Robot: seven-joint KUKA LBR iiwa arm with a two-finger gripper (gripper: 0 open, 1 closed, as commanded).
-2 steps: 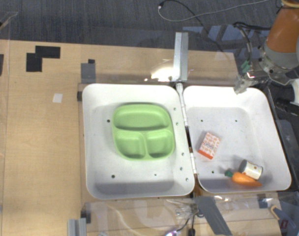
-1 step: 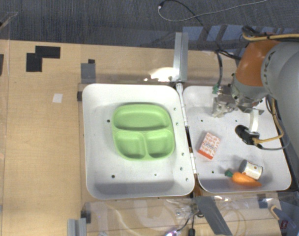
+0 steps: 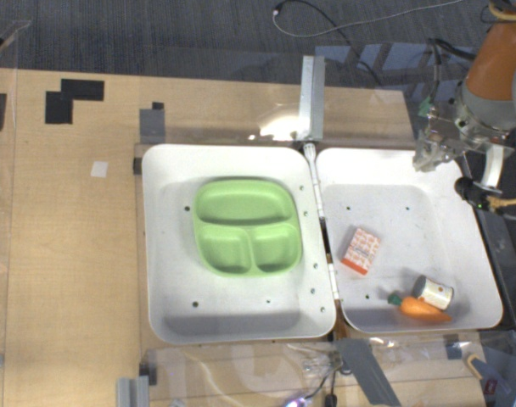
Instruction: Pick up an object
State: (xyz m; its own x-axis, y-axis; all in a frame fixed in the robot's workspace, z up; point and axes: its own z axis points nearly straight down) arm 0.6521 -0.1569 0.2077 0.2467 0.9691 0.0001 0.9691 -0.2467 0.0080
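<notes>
A carrot (image 3: 421, 309) lies nearest the camera, along the front wall of the right bin (image 3: 385, 195), with a small grey-and-white cylinder (image 3: 434, 292) touching it from behind. Just left of the pair, toward the bin's middle, a flat orange-and-white packet (image 3: 361, 251) rests tilted on the white floor, apart from both. The rest of this bin's floor is open, widest across its rear half and along the left wall. In the left bin (image 3: 165, 227) a green tray (image 3: 245, 225) with three compartments sits at the centre, a margin of bare white floor on every side, the broadest strip along the front edge. A grey divider bar (image 3: 321, 227) runs between the two bins where their rims meet. The arm (image 3: 498, 62), orange band showing, comes in at upper right, and its gripper (image 3: 431, 153) hangs over the rear right corner of the right bin, close to the back rim and well apart from all three objects. It holds nothing; whether its fingers are spread or pressed together cannot be told from this angle. Wooden benchtop (image 3: 63, 253) stretches wide to the left of the bins
</notes>
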